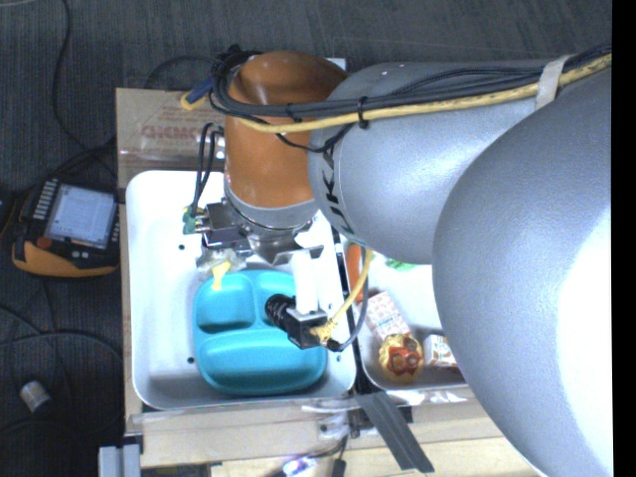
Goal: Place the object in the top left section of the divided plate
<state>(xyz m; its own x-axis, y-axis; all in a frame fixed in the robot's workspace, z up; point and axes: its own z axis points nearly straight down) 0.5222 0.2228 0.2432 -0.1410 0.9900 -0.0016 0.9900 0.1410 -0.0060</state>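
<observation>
A: Arm comes in from the right and covers most of the right bin. Orange band sits over the back of the left bin.

B: Claw?

A: Claw hangs over the top edge of the divided plate, about at its top left section. Can't tell its state, the wrist body hides the business end. Can't see any object held either.

B: Plate itself?

A: Turquoise, smooth plastic, rounded corners, raised ridges between sections. It lies at the near right of the left bin, close to the inner wall (bare white floor to its left and behind). Near edge sits just beside the bin's front rim.

B: Room on that side?

A: Left half of the bin floor is open. Right side is tight: black connector and yellow cable overhang the plate's top right part.

B: Right bin?

A: Crinkly patterned wrapper and a shiny gold-foil item, near each other at the front. Bins are glossy white, shallow, rounded lips. Table shows brown behind them.
</observation>
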